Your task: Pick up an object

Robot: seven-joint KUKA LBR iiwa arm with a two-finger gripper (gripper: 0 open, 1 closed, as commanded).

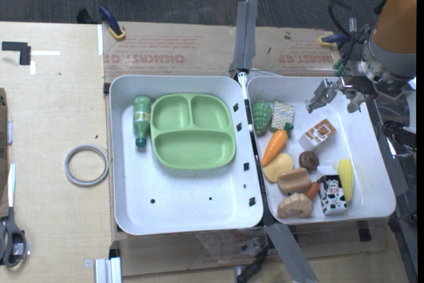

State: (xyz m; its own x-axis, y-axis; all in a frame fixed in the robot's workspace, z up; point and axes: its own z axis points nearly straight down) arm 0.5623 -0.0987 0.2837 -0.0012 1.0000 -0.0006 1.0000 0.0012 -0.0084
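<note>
The right bin [371, 142] holds several toy foods: a green bumpy vegetable [262, 117], a patterned packet [283, 115], an orange carrot [274, 146], an orange-and-white carton [317, 134], a brown ball [308, 160], a corn cob [345, 179], a potato [277, 167], a sausage [294, 179], a bread roll [295, 206] and a black-and-white carton [333, 195]. My gripper [338, 97] hangs open above the bin's far right part, fingers spread, nothing between them. It is up and right of the orange-and-white carton.
The left bin [192, 209] holds a green divided plate [193, 131] and a green bottle [142, 119] beside it. A tape ring [87, 164] and scissors [12, 238] lie on the bench at left. A grey divider bar [245, 36] runs between the bins.
</note>
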